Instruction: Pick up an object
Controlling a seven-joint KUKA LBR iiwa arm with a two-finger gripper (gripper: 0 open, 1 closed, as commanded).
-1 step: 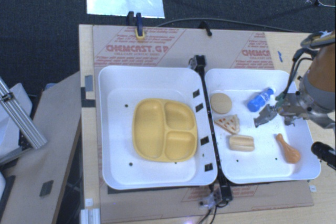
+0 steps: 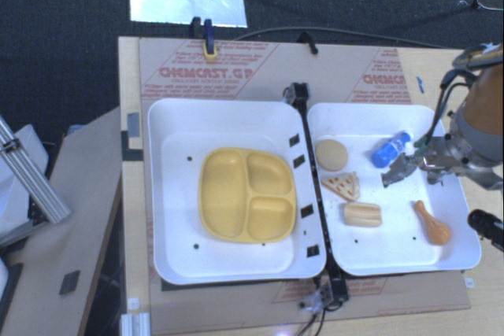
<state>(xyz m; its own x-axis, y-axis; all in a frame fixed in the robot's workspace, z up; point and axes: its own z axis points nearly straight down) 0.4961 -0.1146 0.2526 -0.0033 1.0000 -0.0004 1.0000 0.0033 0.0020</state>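
Left bin: yellow tray, centred. Right bin: cookie, pizza slice, bread, drumstick, blue bottle. End effector sits low, just beside the bottle, near the desk's right edge.

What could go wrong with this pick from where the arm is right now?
The claw sits low in the right bin, beside the blue bottle, and could knock it away instead of grasping it. The pizza slice, bread roll and round cookie lie clustered close, so a sweep left might push several together.
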